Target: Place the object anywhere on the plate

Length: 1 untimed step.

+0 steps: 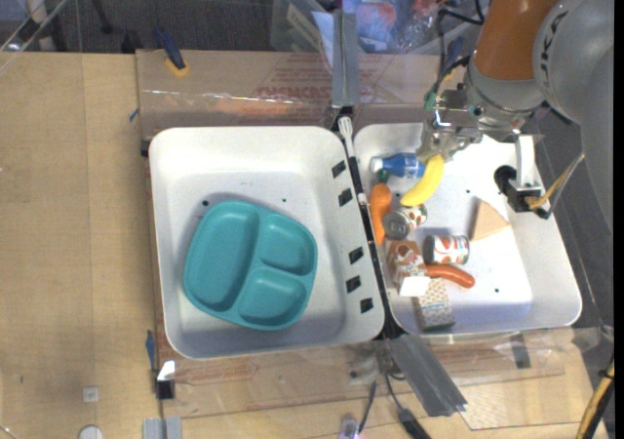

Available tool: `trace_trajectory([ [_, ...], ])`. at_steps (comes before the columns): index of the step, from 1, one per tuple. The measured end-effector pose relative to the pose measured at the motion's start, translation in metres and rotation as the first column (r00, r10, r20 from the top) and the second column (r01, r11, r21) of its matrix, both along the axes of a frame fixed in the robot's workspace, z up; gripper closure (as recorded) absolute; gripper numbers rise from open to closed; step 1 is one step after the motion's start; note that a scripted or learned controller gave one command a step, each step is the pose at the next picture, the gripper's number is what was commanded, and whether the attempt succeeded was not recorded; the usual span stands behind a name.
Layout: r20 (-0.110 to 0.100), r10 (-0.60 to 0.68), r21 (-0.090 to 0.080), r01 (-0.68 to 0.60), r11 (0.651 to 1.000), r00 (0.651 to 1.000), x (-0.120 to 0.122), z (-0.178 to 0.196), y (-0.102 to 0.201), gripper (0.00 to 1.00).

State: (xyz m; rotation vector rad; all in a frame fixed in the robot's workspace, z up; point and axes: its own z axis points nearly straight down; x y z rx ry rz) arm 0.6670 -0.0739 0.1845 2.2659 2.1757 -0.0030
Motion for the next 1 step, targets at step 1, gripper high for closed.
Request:
trace_trajectory([
  [1, -0.002, 0.054, 0.003, -0.054, 0.999, 0.999, -0.0403, -0.0001, 0.0957, 1.0],
])
